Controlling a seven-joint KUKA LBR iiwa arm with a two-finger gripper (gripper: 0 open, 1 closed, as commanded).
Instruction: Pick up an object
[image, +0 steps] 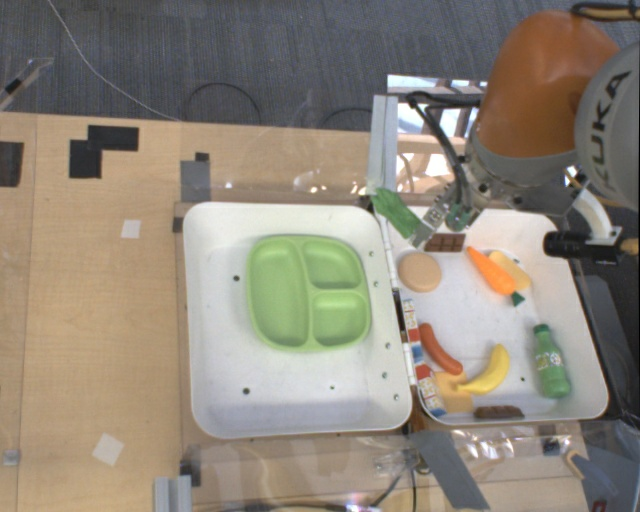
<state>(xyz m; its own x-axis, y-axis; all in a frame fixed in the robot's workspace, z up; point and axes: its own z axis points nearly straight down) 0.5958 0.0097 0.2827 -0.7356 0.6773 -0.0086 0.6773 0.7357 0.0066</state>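
Two white bins are sitting side by side on the bench (90, 330). The left bin (215, 400) is carrying a green divided plate (305, 292); the right bin (580, 395) is carrying the small things worth trying for. The arm (545, 85) is reaching in from the right, and the hand (450, 215) is hanging over the far left corner of the right bin, near the dividing wall. Whether it is holding anything I cannot tell from this angle.

Lying closest to it are a green packet (397, 215), leaning on the wall between the bins, and a dark brown bar (445, 241) just beside the hand. A round tan cookie (420, 271) is lying a little nearer the camera. Well apart from these are a carrot (492, 271), a pale yellow block (510, 270) touching the carrot, a green bottle (549, 361), a banana (487, 372), a sausage (440, 348) and a second brown bar (497, 411) at the near edge.

The step in hand is probably choosing and descending. Doing it well means aiming at the bar's or the packet's narrow width, coming straight down, and keeping off the bin wall, since a thing pressed against a corner is likely to slip away or wedge.
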